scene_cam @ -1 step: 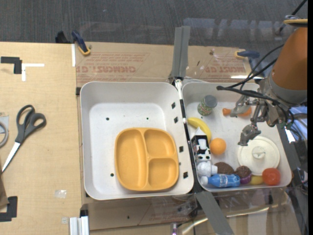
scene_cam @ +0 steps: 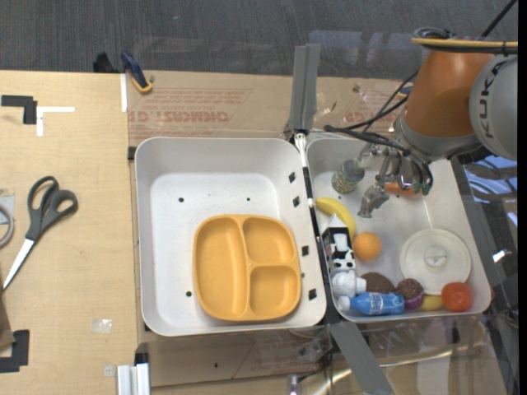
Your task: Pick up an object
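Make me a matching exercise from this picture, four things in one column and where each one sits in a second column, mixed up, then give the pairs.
Things:
1. yellow divided tray
2. scissors
3. banana
4. white round lid

Places:
A. right bin, next to the divider wall
B. on the wooden bench, left of both bins
C. right bin, right of the orange ball
D. left bin

Pairs: 1-D, 2-B, 3-A, 4-C

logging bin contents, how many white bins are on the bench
2: the shallow white plastic bin holding the yellow divided tray on the left, the cluttered white bin right.
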Controlling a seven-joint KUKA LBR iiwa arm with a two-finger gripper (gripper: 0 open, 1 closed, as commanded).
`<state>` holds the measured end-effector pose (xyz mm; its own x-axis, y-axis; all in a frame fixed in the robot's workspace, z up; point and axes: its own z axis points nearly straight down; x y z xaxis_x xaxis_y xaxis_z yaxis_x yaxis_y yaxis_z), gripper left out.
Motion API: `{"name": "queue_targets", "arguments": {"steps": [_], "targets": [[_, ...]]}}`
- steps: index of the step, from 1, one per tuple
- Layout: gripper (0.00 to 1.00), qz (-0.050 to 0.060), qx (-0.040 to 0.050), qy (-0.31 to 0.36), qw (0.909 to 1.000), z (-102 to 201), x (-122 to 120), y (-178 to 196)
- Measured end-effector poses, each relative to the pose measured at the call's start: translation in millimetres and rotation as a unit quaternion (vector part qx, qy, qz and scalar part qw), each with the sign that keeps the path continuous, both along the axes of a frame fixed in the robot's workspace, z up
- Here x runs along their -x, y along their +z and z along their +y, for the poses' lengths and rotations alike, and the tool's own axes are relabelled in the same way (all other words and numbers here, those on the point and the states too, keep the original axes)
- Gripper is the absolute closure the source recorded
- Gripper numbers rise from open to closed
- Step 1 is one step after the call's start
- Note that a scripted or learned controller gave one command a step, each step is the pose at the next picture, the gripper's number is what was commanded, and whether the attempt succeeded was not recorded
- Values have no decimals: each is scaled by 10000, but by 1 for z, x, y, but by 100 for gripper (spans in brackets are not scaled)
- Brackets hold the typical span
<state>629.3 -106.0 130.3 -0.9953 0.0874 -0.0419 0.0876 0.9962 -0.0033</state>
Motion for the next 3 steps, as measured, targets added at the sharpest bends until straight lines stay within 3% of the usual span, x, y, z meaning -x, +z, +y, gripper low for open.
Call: {"name": "queue_targets", "arguments": {"steps": [1,2,3], "targets": [[0,110,-29,-726,9973,-93,13,-30],[0,117,-43,-613,9980,-40,-20,-31],[0,143,-51,-1088,9940,-106,148,-35]]}}
